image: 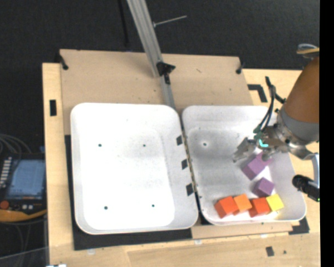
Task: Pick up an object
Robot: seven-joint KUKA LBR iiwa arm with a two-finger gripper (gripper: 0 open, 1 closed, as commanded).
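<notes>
Device off bench: blue-screened unit with cables at far left, not part of the task.
Left bin: shallow white tray, a few dark specks on its floor, nothing else seen in it.
Metal pole: slants from top centre down to the seam between the bins.
Right bin: white, holds all the blocks, clustered toward its near right corner.
Orange blocks: row along the near wall, two orange shades then a red-orange one, touching or nearly so.
Yellow block: at the right end of that row.
Purple block: the likely target, lying just below the gripper, tilted on the bin floor; a second purple block sits near it, toward the row.
Look: small matte lilac cube-ish piece, flat faces, crisp edges.
Handling (judgement): probably light, rigid, not fragile; smooth faces could slip, so pinch two opposite flat sides, square to them.
Gripper: hangs over the upper purple block, close to it; fingers are blurred against the wrist (cannot tell how far apart), nothing visibly held.
Arm: grey with orange band, enters from the right.
</notes>
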